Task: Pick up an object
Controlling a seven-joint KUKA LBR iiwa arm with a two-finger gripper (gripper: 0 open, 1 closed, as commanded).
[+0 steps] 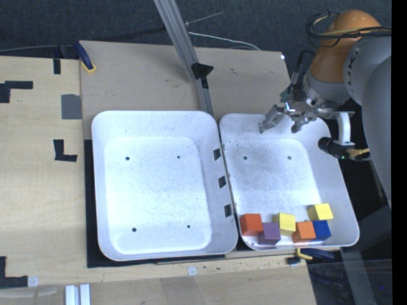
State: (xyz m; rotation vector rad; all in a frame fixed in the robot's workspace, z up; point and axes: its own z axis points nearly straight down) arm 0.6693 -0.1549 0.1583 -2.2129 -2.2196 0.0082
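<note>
Six small blocks clustered in the lower right of the frame, along the near wall of the right bin point(331, 170): an orange block point(250, 223) at the left of the row, a purple block point(271, 232) just beside it, a yellow block point(287, 222), a second orange block point(304, 231) touching a blue block point(321, 229), and another yellow block point(320, 211) above those. All resting on the bin floor, none lifted.

Well apart from them, in the upper right of the frame: the gripper point(281, 121), over the far rim of the same bin, fingers spread apart with nothing between them. Left bin point(102, 170) in the middle of the frame.

Judged as the approach step, grasp not yet begun. Next move calls for travel down the frame toward the cluster, then a descent onto one block; the outer ones, with a free side, probably offer the cleanest closing, the tightly packed ones a risk of catching a neighbour.
</note>
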